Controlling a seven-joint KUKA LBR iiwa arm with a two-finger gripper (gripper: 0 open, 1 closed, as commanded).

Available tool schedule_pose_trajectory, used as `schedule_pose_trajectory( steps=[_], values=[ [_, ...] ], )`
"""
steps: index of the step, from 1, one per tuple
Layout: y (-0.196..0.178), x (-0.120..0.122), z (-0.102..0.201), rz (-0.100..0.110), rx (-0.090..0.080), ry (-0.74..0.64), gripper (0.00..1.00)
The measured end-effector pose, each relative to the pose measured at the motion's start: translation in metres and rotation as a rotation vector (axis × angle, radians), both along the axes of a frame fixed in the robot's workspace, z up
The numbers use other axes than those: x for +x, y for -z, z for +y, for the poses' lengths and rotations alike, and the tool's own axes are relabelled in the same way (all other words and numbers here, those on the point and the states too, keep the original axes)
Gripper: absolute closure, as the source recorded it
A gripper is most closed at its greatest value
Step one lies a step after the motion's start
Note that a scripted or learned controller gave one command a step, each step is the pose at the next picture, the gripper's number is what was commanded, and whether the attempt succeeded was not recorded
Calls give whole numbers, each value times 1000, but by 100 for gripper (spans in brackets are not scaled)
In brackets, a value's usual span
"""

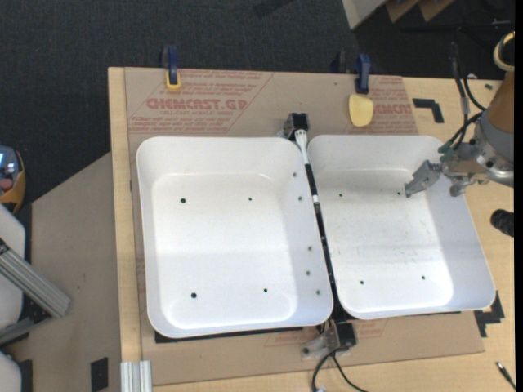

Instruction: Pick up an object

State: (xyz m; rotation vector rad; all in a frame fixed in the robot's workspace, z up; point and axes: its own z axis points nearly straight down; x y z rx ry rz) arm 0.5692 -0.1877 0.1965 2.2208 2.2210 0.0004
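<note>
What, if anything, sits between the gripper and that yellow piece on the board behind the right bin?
Only the right bin's far rim. The gripper hangs over that bin; the yellow piece lies on the board just beyond the rim, below a blue clamp.

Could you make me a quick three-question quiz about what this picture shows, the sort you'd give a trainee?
1. True or false: the two white bins sit side by side on a brown board.
2. Over which bin is the gripper: A) the left one, B) the right one, C) neither?
3. What colour is the small object lying on the board beyond the bins?

Key
1. True: the left bin and the right bin sit together on the board.
2. B: the gripper hangs over the right bin's far right part.
3. Yellow: the yellow object lies just below a blue clamp.
</note>
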Motion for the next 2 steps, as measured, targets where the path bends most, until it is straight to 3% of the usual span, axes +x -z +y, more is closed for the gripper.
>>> schedule_pose_trajectory(
  steps=[1,2],
  values=[
    [-182,-48,10,-17,-5,-1,0],
    [-183,-47,10,-6,-4,-2,100]
  ],
)
